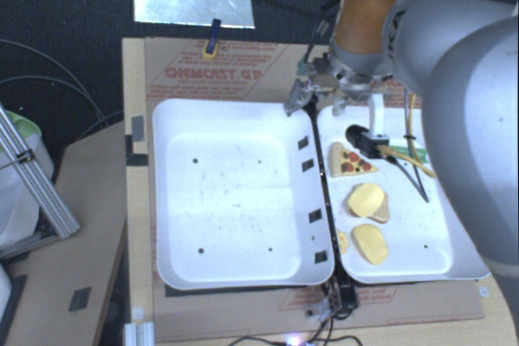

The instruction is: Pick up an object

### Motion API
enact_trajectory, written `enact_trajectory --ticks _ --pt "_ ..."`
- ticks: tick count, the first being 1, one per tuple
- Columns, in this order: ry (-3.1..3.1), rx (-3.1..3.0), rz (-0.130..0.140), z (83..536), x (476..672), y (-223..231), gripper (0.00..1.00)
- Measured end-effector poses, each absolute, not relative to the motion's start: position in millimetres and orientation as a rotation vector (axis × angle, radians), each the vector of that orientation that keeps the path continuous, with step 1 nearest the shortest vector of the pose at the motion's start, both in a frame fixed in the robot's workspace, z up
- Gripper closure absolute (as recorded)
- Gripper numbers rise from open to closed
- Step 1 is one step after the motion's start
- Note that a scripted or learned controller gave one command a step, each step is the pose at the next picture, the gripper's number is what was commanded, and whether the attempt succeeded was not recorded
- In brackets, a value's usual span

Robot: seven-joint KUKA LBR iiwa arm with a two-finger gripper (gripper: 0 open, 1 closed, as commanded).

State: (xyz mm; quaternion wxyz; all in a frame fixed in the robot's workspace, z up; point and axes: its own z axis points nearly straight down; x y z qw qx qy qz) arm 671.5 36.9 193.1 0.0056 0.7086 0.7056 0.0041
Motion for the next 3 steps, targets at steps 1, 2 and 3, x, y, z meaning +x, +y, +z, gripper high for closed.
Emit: enact_trajectory --ticks 1,2,3 --pt "2.229 2.212 0.008 223.2 669.1 95.5 0.0" --pt "2.233 2.209 0.011 250.9 668.5 169.0 0.0" --pt "2.236 2.208 0.013 301.8 624.1 240.3 0.0"
